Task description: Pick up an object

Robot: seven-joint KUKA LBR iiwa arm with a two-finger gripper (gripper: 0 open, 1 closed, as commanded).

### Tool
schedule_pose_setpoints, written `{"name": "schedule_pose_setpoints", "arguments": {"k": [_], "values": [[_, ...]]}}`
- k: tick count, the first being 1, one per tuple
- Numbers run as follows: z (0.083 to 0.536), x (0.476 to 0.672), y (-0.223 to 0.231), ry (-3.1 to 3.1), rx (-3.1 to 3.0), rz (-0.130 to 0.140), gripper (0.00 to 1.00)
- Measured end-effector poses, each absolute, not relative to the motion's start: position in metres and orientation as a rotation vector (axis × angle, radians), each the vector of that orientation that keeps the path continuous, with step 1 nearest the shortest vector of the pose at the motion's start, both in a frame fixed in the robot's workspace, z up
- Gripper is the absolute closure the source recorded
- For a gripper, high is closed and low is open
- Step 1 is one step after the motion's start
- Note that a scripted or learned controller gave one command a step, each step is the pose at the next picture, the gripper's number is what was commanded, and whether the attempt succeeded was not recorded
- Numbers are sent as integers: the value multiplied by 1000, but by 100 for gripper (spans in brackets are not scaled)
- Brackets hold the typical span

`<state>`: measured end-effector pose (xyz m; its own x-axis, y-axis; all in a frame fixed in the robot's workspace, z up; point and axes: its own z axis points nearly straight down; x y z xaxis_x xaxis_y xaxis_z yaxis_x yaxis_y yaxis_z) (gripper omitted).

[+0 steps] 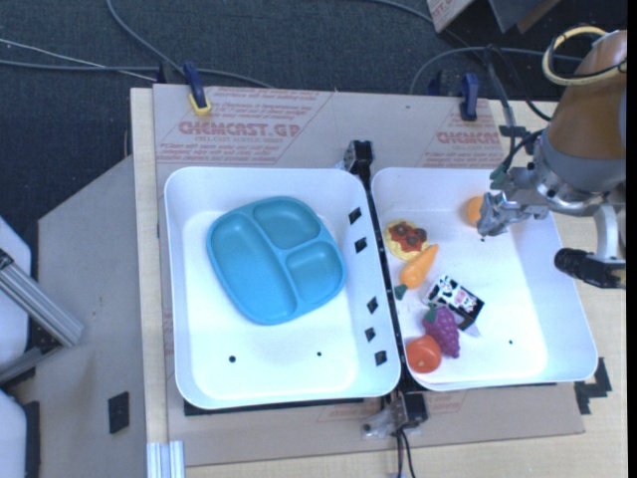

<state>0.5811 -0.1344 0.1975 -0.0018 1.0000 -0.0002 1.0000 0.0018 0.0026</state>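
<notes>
hovering my gripper (488, 223) just beside the small orange fruit (474, 209); i cannot tell my grip's state. it looks light, smooth, round — i'd pinch its middle.

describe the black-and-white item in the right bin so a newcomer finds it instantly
Look in the right bin, at the cluster of toy food near its left wall. The black-and-white carton lies below the carrot and just above the purple grapes. It is the only boxy, cow-patterned piece.

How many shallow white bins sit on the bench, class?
2. The left bin holds a blue divided plate; the right bin holds small toy foods. They stand side by side, with nothing hiding a third.
</notes>
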Motion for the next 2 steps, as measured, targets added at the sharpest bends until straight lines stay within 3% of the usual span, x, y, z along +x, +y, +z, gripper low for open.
{"name": "schedule_pose_setpoints", "arguments": {"k": [1,2], "values": [[232,583,-134,2223,2218,2,100],[228,566,-76,2233,2219,-2,100]]}}
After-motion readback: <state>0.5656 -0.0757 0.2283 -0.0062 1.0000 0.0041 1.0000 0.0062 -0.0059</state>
